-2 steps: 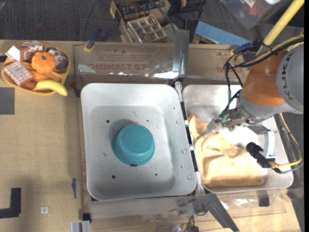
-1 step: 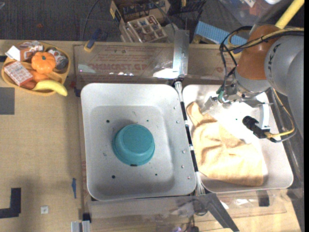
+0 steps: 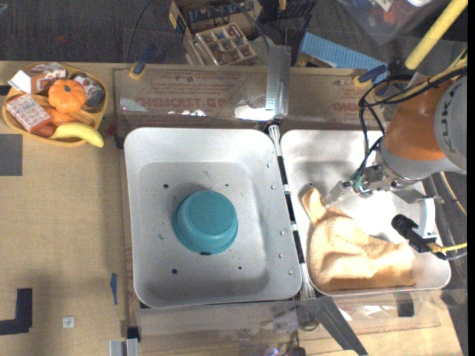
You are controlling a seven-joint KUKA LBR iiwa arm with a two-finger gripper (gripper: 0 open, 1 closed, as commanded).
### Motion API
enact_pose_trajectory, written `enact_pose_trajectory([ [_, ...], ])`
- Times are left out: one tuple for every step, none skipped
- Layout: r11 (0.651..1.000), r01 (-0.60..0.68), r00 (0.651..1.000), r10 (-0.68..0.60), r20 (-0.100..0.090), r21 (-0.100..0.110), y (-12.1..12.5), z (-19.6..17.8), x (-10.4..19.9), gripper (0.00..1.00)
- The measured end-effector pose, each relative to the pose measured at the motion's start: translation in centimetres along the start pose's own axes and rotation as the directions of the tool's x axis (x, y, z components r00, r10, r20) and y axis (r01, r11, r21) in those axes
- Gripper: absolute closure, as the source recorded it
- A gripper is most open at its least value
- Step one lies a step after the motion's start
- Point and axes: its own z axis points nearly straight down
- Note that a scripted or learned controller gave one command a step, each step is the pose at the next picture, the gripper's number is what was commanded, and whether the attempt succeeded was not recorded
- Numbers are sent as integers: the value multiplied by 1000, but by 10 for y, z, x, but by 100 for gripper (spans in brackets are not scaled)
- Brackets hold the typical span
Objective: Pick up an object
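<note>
Cloth [image 3: 356, 254], tan and crumpled, fills the lower part of the right bin [image 3: 326, 143] at the lower right of the frame, and one corner of it pokes up toward the bin's left wall. You should treat it as the likeliest thing to pick, since it lies nearest the arm. To its left, the left bin [image 3: 148, 154] holds a teal bowl [image 3: 207, 222], upside down and near the middle, well apart from the arm.

Above the cloth, the gripper [image 3: 355, 186] hangs at the end of the arm [image 3: 419, 136], which comes in from the right edge with its orange band showing. It sits just above the cloth's raised corner. You cannot tell from this slanted view how wide it stands, and nothing is visibly caught in it.

Judge the task as not yet done: the cloth lies slack on the bin floor and the bowl sits untouched. What is left is the closing, the lift, and proof that something comes up with it.

Farther back, at the upper left of the frame, a basket of toy food [image 3: 56, 106] rests on the counter [image 3: 59, 236].
</note>
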Motion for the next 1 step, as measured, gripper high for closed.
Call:
enact_pose_trajectory([
  [945,326,945,-326,0,-3,-76,-1,39,0],
])
